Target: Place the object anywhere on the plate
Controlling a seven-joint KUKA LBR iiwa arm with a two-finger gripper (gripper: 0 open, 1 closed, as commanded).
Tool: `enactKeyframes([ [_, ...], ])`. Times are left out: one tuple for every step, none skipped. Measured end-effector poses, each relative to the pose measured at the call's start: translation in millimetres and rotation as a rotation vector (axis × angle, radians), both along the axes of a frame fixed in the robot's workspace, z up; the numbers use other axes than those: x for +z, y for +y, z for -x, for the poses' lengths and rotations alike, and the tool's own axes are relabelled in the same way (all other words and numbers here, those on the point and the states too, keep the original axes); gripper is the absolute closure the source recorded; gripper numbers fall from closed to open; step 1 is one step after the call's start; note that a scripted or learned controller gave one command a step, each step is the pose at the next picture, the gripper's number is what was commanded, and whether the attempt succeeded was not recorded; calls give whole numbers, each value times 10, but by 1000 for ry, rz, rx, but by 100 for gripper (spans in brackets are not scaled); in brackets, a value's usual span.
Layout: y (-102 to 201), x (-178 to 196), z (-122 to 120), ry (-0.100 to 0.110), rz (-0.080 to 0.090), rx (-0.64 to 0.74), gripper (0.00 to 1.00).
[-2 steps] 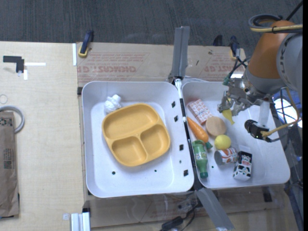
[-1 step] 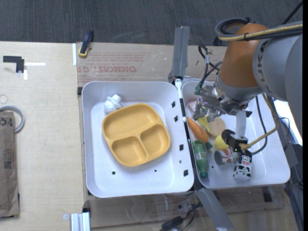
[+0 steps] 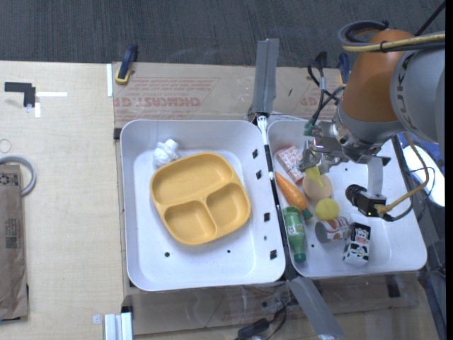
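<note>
**binwatcher:** So what's crowding the arm? The right bin (image 3: 396,264) is packed. There's a carrot (image 3: 290,190) lying slantwise along the left wall, a green bottle (image 3: 294,234) just below it, a red-and-white packet (image 3: 289,159) up top, a yellow lemon (image 3: 327,208), a small can (image 3: 335,230) on its side touching the lemon, and a little cow-print carton (image 3: 359,244) standing near the front. The gripper (image 3: 311,163) is down in the upper left of that bin, right over a pale roundish fruit (image 3: 318,184), with the carrot and packet tight beside it.

**kuka_fan:** Is it holding anything?

**binwatcher:** Honestly can't tell; the wrist and cables cover it, so I can't say whether it's gripping the fruit or anything else.

**kuka_fan:** And the plate?

**binwatcher:** The yellow plate (image 3: 200,197), three compartments, sits in the middle of the left bin (image 3: 134,211), nothing on it. A crumpled white thing (image 3: 167,149) lies in that bin just beside the plate's upper left edge.
</note>
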State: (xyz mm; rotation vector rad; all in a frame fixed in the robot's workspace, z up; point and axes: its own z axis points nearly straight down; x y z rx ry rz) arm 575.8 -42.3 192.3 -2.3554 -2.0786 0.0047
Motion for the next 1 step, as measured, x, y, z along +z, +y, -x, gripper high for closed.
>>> enactKeyframes([
  [1, 0, 0, 0, 0, 0, 0],
])
